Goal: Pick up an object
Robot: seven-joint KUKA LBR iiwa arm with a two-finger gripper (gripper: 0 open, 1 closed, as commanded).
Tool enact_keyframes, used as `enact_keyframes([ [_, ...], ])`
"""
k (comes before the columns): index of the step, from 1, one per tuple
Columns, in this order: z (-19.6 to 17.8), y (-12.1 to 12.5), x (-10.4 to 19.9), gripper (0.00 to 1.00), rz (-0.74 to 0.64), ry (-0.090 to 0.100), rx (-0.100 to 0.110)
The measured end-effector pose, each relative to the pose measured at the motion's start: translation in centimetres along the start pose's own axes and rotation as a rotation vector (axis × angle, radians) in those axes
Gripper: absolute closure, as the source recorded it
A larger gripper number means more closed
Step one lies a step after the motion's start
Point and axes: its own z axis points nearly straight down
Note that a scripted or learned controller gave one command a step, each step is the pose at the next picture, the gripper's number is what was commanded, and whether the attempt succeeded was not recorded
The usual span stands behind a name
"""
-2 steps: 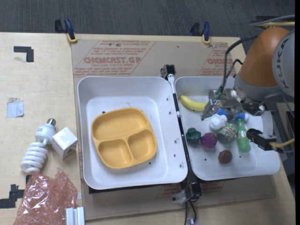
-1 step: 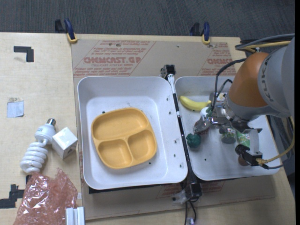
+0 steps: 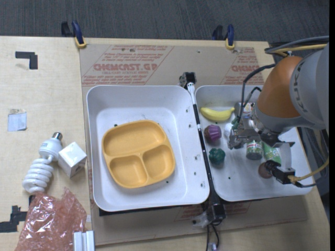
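Two white bins on the desk: left bin holds one yellow divided tray. Right bin holds one banana, one purple object, one dark green object, one small can. End effector low beside the purple object; finger state unclear, no grasp visible.

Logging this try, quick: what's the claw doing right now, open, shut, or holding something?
Claw: cannot be told; it hangs low in the right bin.
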Motion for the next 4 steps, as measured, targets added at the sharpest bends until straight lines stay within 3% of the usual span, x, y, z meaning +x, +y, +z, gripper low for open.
enact_keyframes([
  [1, 0.0, 0.0, 0.0, 0.00, 0.000, 0.000, 0.000],
  [2, -0.7, 0.0, -0.1, 1.00, 0.001, 0.000, 0.003],
  [3, -0.7, 0.0, -0.1, 0.00, 0.001, 0.000, 0.003],
  [4, 2.3, -4.7, -0.5, 0.00, 0.000, 0.000, -0.003],
])
